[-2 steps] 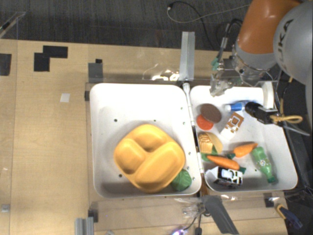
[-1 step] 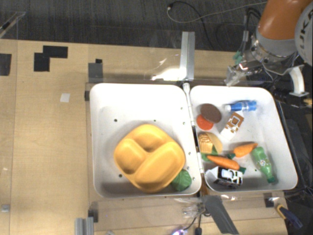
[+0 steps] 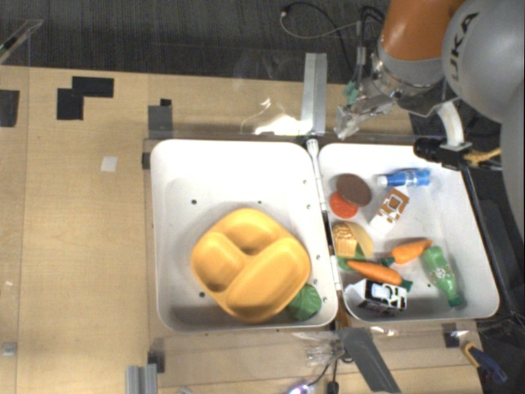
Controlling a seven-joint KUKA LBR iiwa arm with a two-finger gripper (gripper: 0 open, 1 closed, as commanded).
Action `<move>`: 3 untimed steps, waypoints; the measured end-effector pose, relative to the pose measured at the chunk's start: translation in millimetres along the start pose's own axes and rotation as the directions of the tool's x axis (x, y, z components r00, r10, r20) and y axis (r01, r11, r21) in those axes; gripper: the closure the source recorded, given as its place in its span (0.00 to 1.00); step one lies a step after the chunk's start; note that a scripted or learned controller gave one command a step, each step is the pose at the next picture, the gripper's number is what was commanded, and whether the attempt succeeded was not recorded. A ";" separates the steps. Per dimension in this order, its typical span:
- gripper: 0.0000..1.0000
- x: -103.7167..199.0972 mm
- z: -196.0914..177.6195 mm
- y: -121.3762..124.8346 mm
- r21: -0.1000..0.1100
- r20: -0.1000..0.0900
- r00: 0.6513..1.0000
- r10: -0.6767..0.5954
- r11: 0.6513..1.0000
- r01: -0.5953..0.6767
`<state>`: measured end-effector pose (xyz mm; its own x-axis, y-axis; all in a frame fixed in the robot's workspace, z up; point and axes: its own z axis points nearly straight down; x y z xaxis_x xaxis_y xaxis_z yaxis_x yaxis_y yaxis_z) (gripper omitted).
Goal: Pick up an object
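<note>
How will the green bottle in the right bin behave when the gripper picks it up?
The green bottle lies on its side, so it may roll if nudged. It looks like smooth plastic, probably light and a bit slippery. It rests near the bin wall, which may crowd the fingers.

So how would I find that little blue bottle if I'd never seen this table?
Look at the right bin, the one crowded with small toys. At its far edge, nearest the arm, the blue bottle lies on its side, just beyond a brown-and-white block. It is the only blue thing there; the other bottle is green and lies near the front.
</note>
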<state>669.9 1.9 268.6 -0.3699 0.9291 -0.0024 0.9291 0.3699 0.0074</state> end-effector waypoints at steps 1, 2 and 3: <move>1.00 28.7 -4.2 11.2 0.000 0.000 0.996 -0.089 0.996 0.089; 1.00 17.2 3.2 -29.8 0.002 0.000 0.991 0.137 0.991 -0.137; 1.00 -23.5 -4.4 -80.5 0.002 0.000 0.999 0.054 0.999 -0.054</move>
